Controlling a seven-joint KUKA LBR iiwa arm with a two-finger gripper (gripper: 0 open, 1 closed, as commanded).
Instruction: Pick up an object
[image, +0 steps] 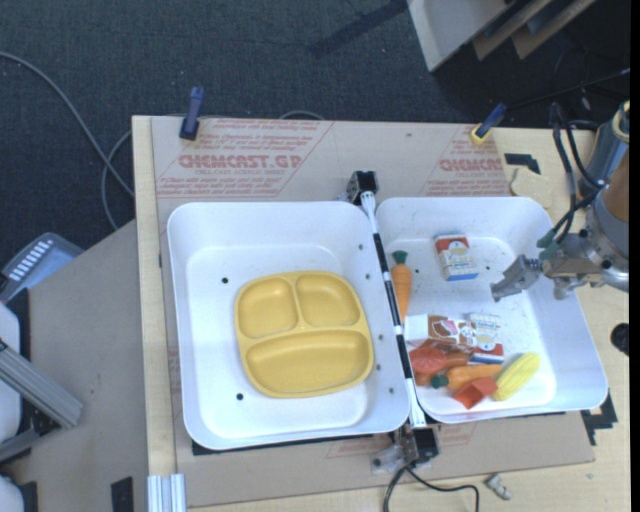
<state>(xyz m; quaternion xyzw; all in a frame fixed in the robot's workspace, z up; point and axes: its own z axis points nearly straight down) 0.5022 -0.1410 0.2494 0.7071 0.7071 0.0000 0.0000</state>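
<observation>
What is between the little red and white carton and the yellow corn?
In the camera view, a flat snack packet lies between the carton and the corn.

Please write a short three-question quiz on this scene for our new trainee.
1. True or false: the yellow tray lies in the left bin.
2. Which item lies against the divider side of the right bin? A) carrot B) corn C) small carton
3. Fill in: the gripper hovers over the ____ bin.

Key: 1 true; 2 A; 3 right.
</observation>
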